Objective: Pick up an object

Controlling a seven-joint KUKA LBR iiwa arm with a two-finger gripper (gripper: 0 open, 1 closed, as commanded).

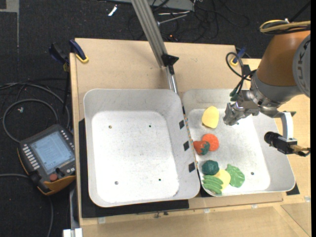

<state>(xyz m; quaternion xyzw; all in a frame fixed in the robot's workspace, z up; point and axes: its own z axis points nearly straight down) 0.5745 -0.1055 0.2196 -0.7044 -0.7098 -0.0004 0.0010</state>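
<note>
The right bin (261,157) holds several toy foods. A pale yellow piece (210,117) lies near its back left. An orange-red piece (208,143) sits below it by the divider. Near the front are a dark green piece (210,167), a small yellow piece (223,177) and light green pieces (236,177). My gripper (232,116) hangs over the back of the right bin, just right of the pale yellow piece and apart from it. I see nothing between its fingers.
The left bin (133,152) lies beside the right one, sharing a raised middle edge (187,137). A metal pole (150,26) slants in from the top. A teach pendant (47,154) lies off the bench at left.
</note>
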